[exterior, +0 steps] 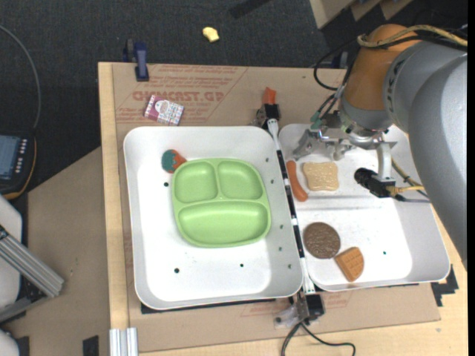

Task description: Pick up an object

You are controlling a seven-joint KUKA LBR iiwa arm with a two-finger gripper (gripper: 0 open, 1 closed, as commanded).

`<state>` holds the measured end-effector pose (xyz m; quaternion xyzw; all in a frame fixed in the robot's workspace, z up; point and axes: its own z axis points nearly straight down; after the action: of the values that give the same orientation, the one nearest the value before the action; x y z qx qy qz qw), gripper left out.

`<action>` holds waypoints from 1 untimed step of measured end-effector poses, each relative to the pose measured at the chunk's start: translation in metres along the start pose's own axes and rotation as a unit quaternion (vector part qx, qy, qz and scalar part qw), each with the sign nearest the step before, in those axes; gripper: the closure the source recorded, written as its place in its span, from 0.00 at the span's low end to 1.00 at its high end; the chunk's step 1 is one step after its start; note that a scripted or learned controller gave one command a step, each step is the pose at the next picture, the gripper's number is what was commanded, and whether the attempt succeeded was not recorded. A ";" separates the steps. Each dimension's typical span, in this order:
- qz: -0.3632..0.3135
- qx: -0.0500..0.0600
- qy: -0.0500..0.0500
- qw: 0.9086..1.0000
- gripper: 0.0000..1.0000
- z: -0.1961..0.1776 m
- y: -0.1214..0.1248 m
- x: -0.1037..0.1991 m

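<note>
My gripper hangs over the far end of the right bin, just above and behind a tan slice of bread. An orange sausage lies along the bin's left wall, beside the bread. Nearer the front are a round brown cookie and an orange-brown wedge. Nothing is visibly held by the gripper.
The left bin holds a green divided plate and a small teal and red object by its far left corner. A pink-white packet and a blue clip lie on the cardboard behind the bins.
</note>
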<state>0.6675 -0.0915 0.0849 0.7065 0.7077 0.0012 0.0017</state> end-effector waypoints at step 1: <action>0.002 0.004 0.001 1.000 0.00 0.000 -0.039 -0.002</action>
<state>0.6283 -0.0938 0.0846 0.7076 0.7066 -0.0014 -0.0018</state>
